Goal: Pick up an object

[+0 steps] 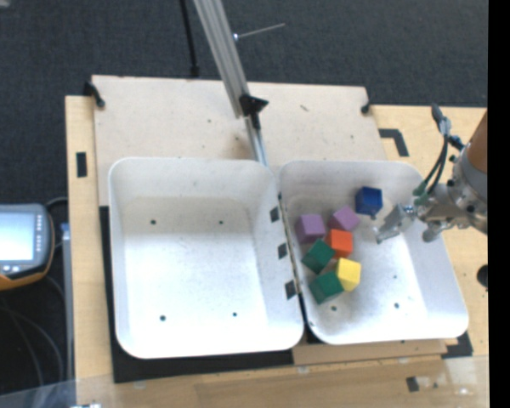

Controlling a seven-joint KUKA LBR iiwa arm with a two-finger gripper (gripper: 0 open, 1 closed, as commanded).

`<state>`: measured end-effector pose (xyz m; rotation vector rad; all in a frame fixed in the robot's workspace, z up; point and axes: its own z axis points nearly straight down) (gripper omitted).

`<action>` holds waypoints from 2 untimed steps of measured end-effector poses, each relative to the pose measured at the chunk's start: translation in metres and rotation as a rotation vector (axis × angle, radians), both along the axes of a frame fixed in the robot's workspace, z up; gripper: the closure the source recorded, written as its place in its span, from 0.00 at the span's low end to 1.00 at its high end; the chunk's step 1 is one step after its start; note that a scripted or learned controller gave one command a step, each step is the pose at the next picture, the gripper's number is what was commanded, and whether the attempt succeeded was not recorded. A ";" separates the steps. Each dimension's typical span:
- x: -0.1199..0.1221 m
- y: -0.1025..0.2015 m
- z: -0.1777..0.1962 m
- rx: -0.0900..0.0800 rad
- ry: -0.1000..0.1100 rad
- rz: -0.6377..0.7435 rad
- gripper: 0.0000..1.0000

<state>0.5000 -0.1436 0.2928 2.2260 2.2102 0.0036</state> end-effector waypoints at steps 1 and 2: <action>0.038 -0.028 0.129 -0.003 -0.006 0.012 0.00; 0.012 -0.026 0.048 0.002 0.011 0.005 0.00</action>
